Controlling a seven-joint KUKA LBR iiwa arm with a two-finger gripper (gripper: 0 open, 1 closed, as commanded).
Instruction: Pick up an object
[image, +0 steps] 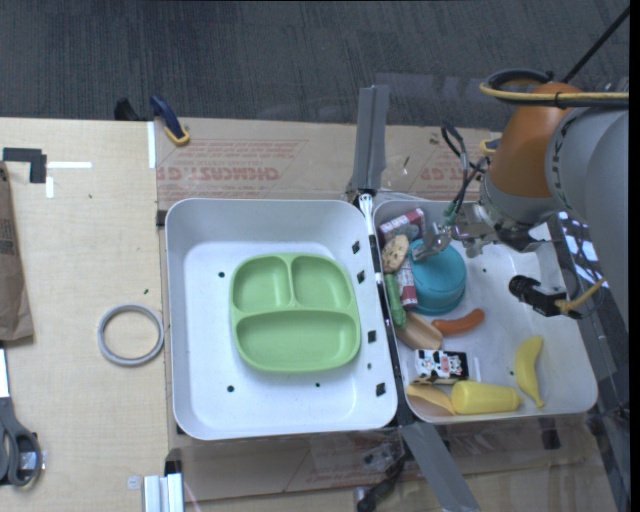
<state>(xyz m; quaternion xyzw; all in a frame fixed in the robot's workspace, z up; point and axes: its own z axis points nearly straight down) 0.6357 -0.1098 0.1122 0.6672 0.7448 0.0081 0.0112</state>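
Observation:
My gripper (437, 240) hangs low in the right bin (560, 400), at the far rim of a teal bowl (442, 282). Just left of it lie a tan cookie (394, 250) and a pink-labelled packet (401, 218). An orange sausage (459, 322) lies in front of the bowl, next to a bun-like piece (419, 332). Nearer the front sit a banana (528, 368), a yellow block (484, 397) and a small black-and-white card (441, 365). I see nothing lifted off the bin floor.
The left bin (190, 390) holds a green divided plate (295, 312). On the bench to the left lie a tape ring (131, 333), scissors (18, 455) and a brown bag (12, 270). A black cable plug (530, 291) dangles over the right bin.

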